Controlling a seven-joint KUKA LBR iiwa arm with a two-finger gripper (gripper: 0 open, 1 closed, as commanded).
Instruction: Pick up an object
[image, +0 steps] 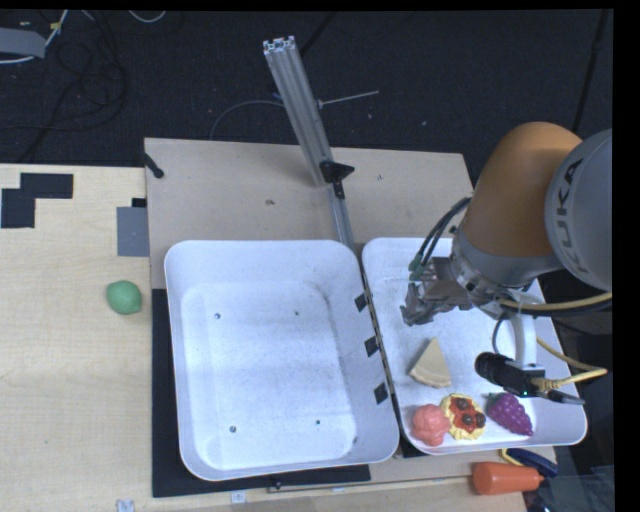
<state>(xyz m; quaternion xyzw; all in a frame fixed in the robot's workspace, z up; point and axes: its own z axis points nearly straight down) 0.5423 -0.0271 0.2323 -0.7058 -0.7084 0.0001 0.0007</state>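
The arm reaches in from the right, and its jaws (418, 305) hang over the upper half of the right bin (385, 262), near that bin's left rim. How far the jaws stand apart cannot be told, and nothing shows between them. Just below them lies a pale wedge (433, 364) on the bin floor, apart from the jaws. Along the bin's lower edge sit three small things in a row: a pink lump (430, 424), a red and yellow piece (465, 416) touching it, and a bunch of purple grapes (509, 412) just beside that. The left bin (260, 350) offers broad open floor, its right rim touching the right bin's. A green ball (125, 297) rests on the bench (60, 380) well to the left. An orange thing (505, 477) lies outside the right bin's lower rim.
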